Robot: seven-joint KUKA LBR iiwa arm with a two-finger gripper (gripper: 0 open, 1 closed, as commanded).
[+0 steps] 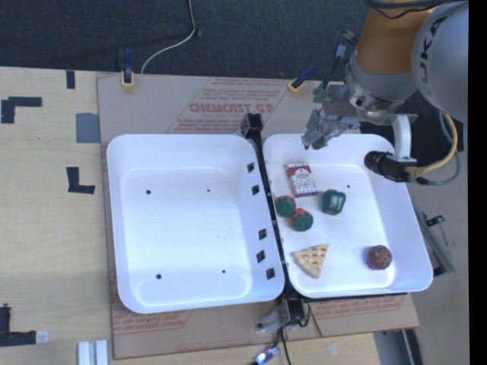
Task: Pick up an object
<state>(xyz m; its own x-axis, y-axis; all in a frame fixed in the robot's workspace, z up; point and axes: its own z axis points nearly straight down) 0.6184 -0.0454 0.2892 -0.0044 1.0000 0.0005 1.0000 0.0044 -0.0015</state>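
Clearance is being kept between the gripper and everything in the right bin: the fingers are being held above the bin's far rim, nothing is seen between them, and how far they are parted cannot be told from this slanted view.

The nearest candidate is judged to be the small red-and-white box, which is lying on the bin floor just beside the centre divider. From the gripper it is being seen toward the near side of the bench and slightly leftward, so a short move forward and down is being called for. Its long axis is running roughly from far to near, almost parallel with the divider, so the fingers would best be closed across its narrow width.

Other pieces are lying farther off: a green pepper-like toy, two round toys, one green and one red-and-green, touching or nearly so, a pizza slice, and a dark round piece near the bin's near right corner. The left bin is lying well apart from the gripper.
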